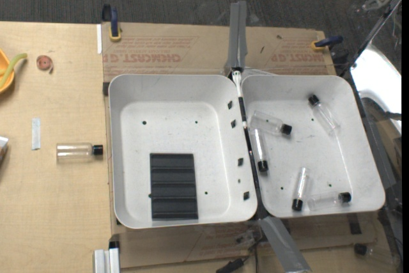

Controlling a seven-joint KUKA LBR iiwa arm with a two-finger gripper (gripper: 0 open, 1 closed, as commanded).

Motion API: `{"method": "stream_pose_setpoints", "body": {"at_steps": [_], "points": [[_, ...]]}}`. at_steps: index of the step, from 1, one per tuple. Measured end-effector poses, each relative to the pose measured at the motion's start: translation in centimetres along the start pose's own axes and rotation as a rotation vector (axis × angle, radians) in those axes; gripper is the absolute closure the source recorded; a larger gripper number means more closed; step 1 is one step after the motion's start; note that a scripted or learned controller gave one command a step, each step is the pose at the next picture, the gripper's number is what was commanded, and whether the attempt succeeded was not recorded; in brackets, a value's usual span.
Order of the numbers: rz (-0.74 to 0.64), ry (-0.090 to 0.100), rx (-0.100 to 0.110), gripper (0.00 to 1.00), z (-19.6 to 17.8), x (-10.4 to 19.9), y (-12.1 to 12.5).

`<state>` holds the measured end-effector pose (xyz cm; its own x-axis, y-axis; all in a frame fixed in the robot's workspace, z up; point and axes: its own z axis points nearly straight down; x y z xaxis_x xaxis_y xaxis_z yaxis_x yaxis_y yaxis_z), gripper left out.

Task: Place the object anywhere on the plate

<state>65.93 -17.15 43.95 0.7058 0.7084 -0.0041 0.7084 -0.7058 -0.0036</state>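
Observation:
A black ridged plate [172, 187] lies flat in the front middle of the left bin [128, 137]. The right bin [358, 156] holds several clear vials with black caps, all lying on their sides. One vial [323, 113] is at the back right, and another [271, 124] lies near the middle. A third vial [259, 150] rests along the left wall. Two more vials [300, 187] [329, 200] lie near the front.
A clear bottle with a black cap [78, 151] lies on the wooden bench left of the bins. An orange and yellow object [5, 70] and a small red disc [43, 62] sit at the far left. Clamps [112, 25] [326, 43] hold the cardboard behind the bins.

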Motion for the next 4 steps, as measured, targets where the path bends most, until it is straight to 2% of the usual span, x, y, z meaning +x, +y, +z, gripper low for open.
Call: {"method": "stream_pose_setpoints", "body": {"at_steps": [1, 2, 3, 4], "points": [[0.129, 0.001, -0.001, 0.00, 0.0, -3.6, 2.4], [0.231, 0.002, 0.000, 0.00, 0.0, -3.9, 2.7], [0.442, 0.001, 0.001, 0.00, 0.0, -0.2, -1.9], [0.584, 0.001, 0.001, 0.00, 0.0, -5.2, 2.1]]}}
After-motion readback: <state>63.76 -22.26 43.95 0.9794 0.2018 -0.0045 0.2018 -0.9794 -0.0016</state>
